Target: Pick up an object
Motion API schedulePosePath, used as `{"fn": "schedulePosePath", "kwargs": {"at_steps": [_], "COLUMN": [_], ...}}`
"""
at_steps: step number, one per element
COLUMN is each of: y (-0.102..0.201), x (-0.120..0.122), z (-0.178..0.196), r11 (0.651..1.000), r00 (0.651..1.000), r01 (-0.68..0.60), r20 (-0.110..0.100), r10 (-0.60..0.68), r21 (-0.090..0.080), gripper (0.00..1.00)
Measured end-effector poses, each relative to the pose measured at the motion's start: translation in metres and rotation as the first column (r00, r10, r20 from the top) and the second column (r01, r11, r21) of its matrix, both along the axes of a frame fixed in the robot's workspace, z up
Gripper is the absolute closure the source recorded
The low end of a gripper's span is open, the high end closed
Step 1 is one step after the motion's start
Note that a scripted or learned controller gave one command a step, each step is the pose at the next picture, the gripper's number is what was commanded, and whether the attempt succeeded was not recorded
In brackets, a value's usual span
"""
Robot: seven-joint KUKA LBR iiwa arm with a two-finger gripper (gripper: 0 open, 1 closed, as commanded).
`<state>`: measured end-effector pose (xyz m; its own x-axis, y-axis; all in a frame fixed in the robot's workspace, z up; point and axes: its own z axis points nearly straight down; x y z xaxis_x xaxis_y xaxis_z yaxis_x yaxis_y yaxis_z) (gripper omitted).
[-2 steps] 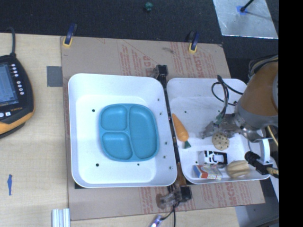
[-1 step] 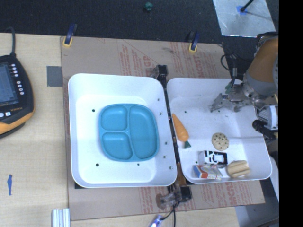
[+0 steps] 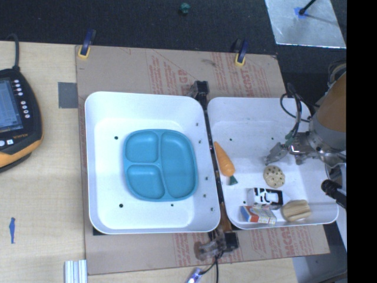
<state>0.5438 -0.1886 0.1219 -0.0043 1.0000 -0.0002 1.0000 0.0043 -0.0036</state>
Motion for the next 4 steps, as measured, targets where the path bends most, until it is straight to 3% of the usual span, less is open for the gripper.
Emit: {"fn": "schedulePosePath", "kwargs": {"at_steps": [1,2,3,4], "y": [0.015,0.014,0.014,-0.021], "x": [-0.029,-0.028,-0.028,0.059], "z": [-0.03,-0.018,-0.018,0.031], "r11": [1.0,1.0,1.0,1.0], "r00": [1.0,1.0,1.0,1.0], "r01": [-0.002,-0.006,-0.006,0.0], "r20": [0.0,0.002,0.002,0.003], "r10": [0.002,0.006,0.006,0.0], "r21": [0.0,-0.002,-0.002,0.0], "gripper": [0.0,1.0,0.0,0.0]}}
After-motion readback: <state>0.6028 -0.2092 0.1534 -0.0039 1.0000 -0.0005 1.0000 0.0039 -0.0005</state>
